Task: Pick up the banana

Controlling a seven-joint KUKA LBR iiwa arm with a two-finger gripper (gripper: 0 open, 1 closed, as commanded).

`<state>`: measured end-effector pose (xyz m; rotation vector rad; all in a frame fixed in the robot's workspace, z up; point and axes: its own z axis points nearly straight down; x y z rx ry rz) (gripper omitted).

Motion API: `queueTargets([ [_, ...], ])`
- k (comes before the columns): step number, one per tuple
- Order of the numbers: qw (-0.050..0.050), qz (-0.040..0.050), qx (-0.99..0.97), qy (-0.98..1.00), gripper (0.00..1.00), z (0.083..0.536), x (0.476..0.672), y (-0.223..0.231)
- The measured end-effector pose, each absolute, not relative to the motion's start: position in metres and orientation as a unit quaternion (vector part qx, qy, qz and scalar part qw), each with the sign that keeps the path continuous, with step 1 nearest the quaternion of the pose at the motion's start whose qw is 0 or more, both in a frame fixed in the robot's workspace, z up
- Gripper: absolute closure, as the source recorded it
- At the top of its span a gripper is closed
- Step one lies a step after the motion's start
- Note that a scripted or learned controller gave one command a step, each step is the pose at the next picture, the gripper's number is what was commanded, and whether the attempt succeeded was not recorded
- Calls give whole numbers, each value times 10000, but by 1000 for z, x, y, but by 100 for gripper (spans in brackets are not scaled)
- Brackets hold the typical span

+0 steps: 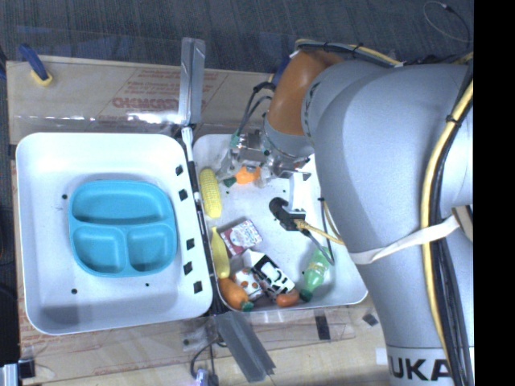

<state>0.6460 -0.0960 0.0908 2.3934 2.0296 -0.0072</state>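
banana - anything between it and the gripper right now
Nothing sits directly on the banana, which lies along the left wall of the right bin. The gripper is at the bin's far end, over a small orange thing; the corn cob lies between them along that wall, and a snack packet crowds the banana's right side.

A dark grey carpet fills the twelve o'clock part of the scene, with a thin black cable lying on it toward one o'clock. Below it spreads a bench top of brown board bearing faded red print, under a clear shiny cover. A small blue and yellow clamp sits at its ten o'clock corner. Even light, soft shadows.
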Motion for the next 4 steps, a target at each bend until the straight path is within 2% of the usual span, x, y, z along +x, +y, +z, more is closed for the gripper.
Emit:
queueTargets([
  [1, -37, -34, 8101, 5863, 0, 88, 587, -108],
  [2, -84, -93, 8390, 5440, 0, 84, 652, -101],
  [3, -72, -87, 8350, 5501, 100, 92, 654, -98],
  [4, -76, -90, 8349, 5503, 0, 92, 654, -98],
])
